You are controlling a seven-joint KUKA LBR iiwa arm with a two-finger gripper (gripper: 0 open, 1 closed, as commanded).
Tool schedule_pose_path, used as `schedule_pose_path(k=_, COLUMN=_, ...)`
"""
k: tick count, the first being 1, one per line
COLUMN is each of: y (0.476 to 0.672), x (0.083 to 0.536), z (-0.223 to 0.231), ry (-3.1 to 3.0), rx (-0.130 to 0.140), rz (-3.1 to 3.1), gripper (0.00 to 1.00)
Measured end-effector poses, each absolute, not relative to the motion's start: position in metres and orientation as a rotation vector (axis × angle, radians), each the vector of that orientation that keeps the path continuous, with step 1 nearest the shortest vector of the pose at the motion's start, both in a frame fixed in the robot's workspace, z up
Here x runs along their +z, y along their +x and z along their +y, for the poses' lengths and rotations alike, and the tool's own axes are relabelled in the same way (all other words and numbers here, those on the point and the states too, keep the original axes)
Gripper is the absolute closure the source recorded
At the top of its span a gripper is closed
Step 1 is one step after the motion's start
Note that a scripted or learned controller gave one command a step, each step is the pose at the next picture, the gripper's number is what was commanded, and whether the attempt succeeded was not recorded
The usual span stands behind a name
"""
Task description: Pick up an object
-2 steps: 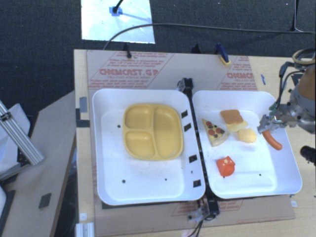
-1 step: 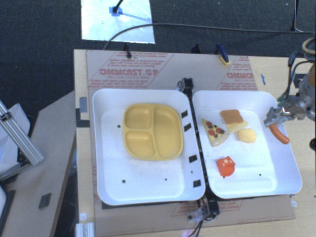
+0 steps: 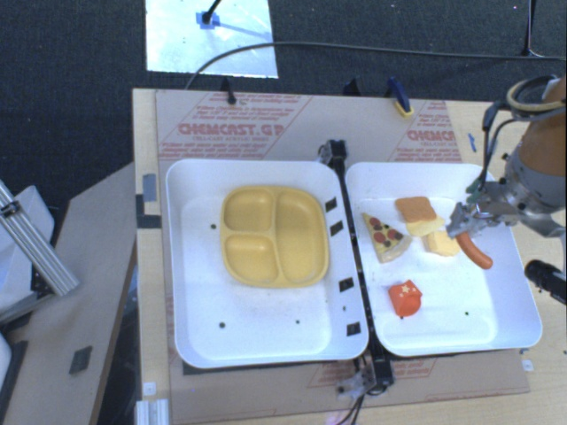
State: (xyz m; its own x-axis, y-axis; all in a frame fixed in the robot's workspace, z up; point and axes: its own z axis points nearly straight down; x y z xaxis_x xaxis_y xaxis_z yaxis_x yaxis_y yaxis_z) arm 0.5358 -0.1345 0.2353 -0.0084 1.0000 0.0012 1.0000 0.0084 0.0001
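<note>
Right bin (image 3: pixel 523 326), white, shallow. Contents: one toy sausage (image 3: pixel 477 253), orange-red, slim and rounded, lying slantwise near the bin's right edge; one pale yellow cheese block (image 3: pixel 440 244) just left of it, touching or nearly so; one tan bread slice (image 3: pixel 415 209) toward the far edge; one pizza wedge (image 3: pixel 384 236) with red spots near the left edge; one red-orange tomato-like piece (image 3: pixel 406 298) toward the near edge.

Left bin (image 3: pixel 190 326): one yellow compartment plate (image 3: pixel 273 236), central.

Gripper (image 3: pixel 464 225): over the sausage's upper end; whether the fingers are apart or together cannot be told.

Board (image 3: pixel 230 118) beneath the bins: red print "CHEMCAST GP", repeated, partly covered.

Arm (image 3: pixel 539 162): cut off at the right.
</note>
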Motion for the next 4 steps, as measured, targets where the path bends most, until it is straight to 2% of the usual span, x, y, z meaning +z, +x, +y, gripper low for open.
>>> schedule_pose_path(k=4, y=0.500, x=0.220, z=0.076, ry=-2.209, rx=-0.001, rz=-2.231, gripper=1.00)
